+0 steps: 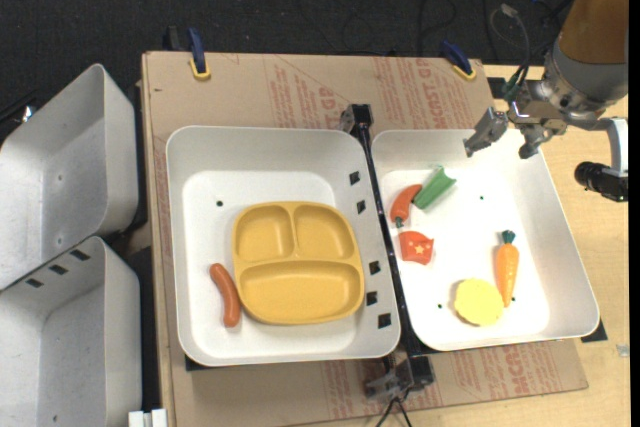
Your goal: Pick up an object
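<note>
My gripper (pixel 508 139) hangs over the far edge of the right bin (pixel 530 177), its two fingers spread open with nothing between them. Below it in that bin lie a green piece (pixel 436 187) touching a small orange-red piece (pixel 404 202), a red chunk (pixel 417 246), an orange carrot with a green top (pixel 506 265) and a yellow round piece (pixel 478 302). The gripper is above and to the right of the green piece, apart from all of them.
The left bin (pixel 200 165) holds a yellow divided plate (pixel 297 262) and an orange-red sausage (pixel 226 294) beside it. A black divider (pixel 372 185) runs between the bins. White trays (pixel 60 215) stand off the bench at left.
</note>
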Tool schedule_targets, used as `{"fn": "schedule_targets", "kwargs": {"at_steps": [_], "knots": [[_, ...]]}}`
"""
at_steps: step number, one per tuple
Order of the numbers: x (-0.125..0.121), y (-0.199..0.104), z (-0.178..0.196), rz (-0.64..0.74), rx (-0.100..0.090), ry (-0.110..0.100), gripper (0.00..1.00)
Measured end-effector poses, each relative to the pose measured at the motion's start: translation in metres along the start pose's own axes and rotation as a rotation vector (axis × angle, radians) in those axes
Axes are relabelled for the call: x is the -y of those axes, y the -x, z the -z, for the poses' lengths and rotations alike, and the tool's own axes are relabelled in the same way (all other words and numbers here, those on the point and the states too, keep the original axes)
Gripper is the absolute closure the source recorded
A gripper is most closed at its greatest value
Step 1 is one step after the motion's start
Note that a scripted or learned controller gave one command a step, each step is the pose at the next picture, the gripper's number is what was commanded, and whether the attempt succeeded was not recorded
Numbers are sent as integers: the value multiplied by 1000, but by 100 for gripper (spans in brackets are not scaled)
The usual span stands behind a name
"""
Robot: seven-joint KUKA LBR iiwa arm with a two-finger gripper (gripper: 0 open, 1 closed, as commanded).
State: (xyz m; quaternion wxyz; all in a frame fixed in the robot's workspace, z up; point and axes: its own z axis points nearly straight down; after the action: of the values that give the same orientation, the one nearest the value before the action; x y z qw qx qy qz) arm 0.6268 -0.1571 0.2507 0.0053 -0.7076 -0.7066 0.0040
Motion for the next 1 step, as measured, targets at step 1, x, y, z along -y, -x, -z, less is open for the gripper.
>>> {"fn": "schedule_targets", "kwargs": {"at_steps": [1], "knots": [[-2,0,7,2,3,13,0]]}}
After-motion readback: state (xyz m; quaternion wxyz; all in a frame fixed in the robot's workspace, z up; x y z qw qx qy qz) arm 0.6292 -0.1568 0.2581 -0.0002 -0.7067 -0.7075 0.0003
